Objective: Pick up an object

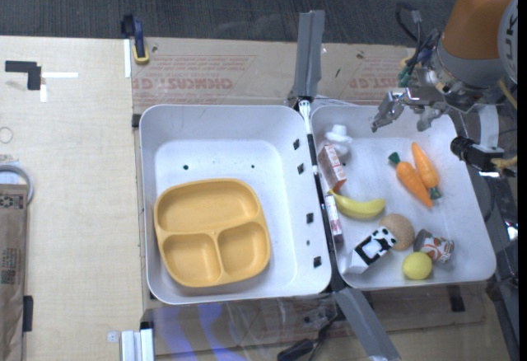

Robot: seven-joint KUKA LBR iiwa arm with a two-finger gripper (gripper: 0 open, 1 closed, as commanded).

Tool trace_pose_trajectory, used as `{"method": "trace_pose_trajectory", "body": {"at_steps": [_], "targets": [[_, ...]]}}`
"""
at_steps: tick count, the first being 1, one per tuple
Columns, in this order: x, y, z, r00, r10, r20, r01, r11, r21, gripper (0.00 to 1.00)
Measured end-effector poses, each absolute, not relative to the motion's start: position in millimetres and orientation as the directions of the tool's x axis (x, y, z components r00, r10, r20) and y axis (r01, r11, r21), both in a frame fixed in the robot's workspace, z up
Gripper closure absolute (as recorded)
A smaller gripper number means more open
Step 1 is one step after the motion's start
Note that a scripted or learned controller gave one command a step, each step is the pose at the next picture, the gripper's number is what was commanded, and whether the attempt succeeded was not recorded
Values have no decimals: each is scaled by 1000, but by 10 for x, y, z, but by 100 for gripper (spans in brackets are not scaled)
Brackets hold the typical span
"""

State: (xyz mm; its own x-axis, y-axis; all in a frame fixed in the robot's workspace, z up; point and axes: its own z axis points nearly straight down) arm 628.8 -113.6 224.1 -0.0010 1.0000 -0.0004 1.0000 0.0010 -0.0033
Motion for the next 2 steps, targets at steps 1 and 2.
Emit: {"method": "trace_pose_trajectory", "body": {"at_steps": [1, 2], "targets": [[6302, -1819, 1406, -306, 952, 0, 952, 306, -1, 0], [6028, -1848, 918, -344, 939, 0, 939, 344, 0, 0]]}}
